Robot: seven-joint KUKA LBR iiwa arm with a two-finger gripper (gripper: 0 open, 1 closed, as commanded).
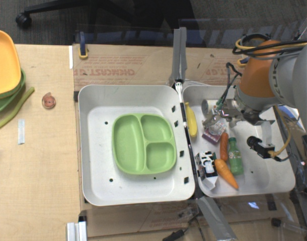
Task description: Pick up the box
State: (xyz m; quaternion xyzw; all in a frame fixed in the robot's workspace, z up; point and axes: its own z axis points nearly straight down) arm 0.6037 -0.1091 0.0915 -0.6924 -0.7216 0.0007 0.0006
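Left bin point(88, 134) holds a green divided plate point(144, 143); right bin point(274, 182) holds the box point(207, 164) at seven o'clock, carrots point(226, 173), a bottle point(235, 156), a banana point(191, 122); the gripper point(219, 115) hovers at eleven o'clock.

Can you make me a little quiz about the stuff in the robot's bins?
1. True or false: the green plate lies in the left bin.
2. What lies right beside the box? A) a carrot B) a spoon C) a cup
3. How many sections does the green plate have?

Key: 1 true; 2 A; 3 three.
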